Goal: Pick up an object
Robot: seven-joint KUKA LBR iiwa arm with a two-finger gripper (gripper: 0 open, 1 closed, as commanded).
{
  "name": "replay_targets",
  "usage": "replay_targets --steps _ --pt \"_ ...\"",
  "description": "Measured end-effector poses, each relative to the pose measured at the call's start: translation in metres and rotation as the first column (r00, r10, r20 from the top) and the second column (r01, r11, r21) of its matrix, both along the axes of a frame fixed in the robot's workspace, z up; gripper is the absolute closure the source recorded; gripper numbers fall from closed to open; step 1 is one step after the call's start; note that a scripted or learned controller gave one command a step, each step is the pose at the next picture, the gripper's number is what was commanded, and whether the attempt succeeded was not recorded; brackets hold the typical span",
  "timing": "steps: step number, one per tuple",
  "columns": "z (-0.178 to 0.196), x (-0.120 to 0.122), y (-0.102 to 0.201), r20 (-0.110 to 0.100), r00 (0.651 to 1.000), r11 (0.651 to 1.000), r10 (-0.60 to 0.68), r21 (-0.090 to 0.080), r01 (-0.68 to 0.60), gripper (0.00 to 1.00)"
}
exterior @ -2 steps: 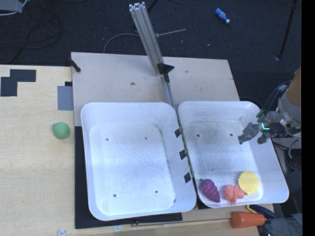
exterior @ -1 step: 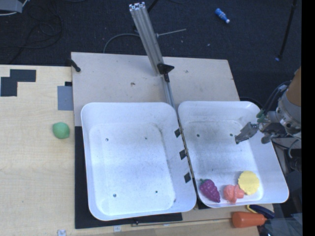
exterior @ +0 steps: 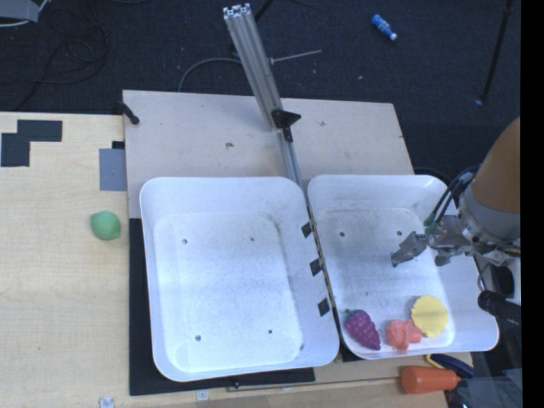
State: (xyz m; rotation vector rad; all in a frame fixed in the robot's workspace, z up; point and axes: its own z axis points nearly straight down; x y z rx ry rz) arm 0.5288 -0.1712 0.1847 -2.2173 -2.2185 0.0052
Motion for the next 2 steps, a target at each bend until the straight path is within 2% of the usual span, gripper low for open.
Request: replay_targets --steps 2 --pt "-0.094 0.002 -0.005 0.005 1.0 1.0 0.0 -0.001 0.0 0.0"
